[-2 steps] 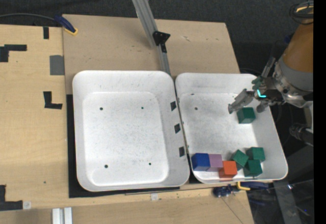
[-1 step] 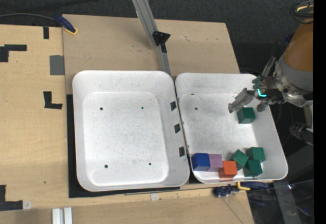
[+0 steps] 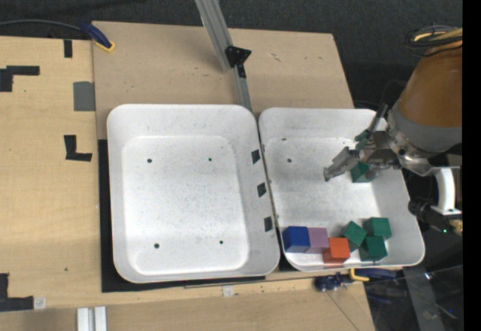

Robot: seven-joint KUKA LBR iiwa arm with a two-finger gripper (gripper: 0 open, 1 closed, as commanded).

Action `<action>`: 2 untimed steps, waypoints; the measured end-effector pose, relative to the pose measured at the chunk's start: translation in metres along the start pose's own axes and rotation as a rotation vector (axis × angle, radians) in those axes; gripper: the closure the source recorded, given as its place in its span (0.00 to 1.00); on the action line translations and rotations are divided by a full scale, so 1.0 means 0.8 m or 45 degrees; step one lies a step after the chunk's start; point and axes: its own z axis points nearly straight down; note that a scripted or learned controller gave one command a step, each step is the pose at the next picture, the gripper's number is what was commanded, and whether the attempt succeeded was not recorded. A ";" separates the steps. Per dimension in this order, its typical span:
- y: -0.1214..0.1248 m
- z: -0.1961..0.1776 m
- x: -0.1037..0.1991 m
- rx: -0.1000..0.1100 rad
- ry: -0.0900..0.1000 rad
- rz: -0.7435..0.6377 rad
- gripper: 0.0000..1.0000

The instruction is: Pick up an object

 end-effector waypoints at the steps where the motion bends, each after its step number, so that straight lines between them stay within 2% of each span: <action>1: -0.001 0.057 -0.007 0.001 0.000 0.002 0.00; 2: 0.004 0.135 -0.012 0.003 0.001 0.001 0.00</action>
